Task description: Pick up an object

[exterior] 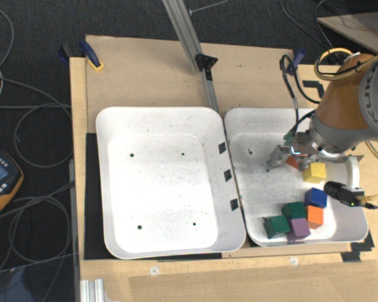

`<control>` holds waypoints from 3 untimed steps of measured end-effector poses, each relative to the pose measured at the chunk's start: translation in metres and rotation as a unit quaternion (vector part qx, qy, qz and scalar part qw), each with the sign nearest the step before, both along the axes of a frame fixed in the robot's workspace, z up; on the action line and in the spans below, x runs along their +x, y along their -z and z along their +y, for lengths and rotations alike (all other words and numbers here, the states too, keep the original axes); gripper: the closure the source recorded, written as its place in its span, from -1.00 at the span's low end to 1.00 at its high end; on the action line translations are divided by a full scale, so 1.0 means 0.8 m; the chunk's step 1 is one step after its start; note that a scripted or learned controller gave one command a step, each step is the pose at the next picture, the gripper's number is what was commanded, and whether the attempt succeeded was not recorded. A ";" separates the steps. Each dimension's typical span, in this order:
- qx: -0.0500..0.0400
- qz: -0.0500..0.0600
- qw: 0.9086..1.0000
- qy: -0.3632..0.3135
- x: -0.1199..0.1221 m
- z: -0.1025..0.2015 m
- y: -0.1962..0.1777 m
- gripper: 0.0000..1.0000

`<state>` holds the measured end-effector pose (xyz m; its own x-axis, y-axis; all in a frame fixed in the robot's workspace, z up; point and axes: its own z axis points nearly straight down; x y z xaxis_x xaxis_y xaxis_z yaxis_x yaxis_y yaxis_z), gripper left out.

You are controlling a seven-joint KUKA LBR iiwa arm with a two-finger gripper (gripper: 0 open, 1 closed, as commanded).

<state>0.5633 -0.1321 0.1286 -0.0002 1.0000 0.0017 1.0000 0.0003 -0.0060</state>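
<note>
The yellow block [314, 171] sits in the right bin [255, 187], its edges slightly askew to the bin wall; no long axis is clear. The arm [346, 112] reaches in from the right, gripper [276, 160] pointing left and low, fingers seemingly spread, nothing between them

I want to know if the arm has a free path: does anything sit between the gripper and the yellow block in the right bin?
Nothing visible does. The gripper is low in the right bin, and the yellow block lies just to its right on the bin floor. A small red object lies beside it, partly hidden under the wrist.
</note>
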 end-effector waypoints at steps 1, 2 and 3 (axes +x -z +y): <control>0.000 0.000 1.000 0.000 -0.001 0.001 0.039 -1.00; 0.000 -0.004 1.000 0.000 0.001 0.001 0.022 1.00; -0.001 -0.006 1.000 -0.001 -0.001 0.013 -0.044 1.00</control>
